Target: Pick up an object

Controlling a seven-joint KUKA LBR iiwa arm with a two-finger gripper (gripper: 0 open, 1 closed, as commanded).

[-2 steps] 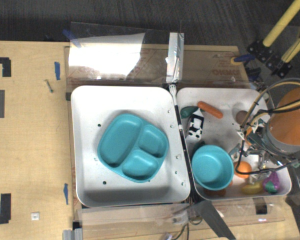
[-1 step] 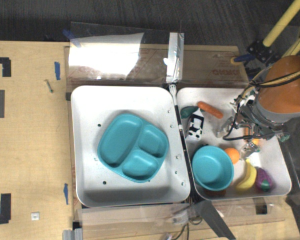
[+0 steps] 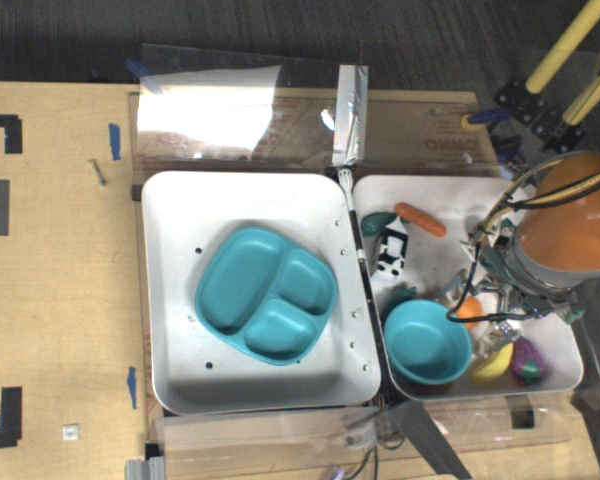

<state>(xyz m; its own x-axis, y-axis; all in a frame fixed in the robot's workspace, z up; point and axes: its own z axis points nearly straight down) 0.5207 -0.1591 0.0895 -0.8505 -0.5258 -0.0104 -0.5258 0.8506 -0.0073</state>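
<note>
The right bin (image 3: 435,190) holds a teal bowl (image 3: 426,341) near its front, an orange carrot-like piece (image 3: 421,219) at the back, a black-and-white cow toy (image 3: 389,252), a dark green piece (image 3: 378,223), a small orange item (image 3: 469,308), a yellow banana-like toy (image 3: 493,362) and a purple toy (image 3: 527,362). The arm's wrist, with its orange band (image 3: 568,233), hangs over the right side of this bin. My gripper (image 3: 488,293) reaches down by the small orange item, among cables; its tips are hidden.
The left bin (image 3: 170,218) holds a teal divided plate (image 3: 267,293). A clear plastic sheet (image 3: 215,118) lies behind the bins. Yellow poles (image 3: 572,30) stand at the back right. The wooden bench (image 3: 50,268) stretches to the left.
</note>
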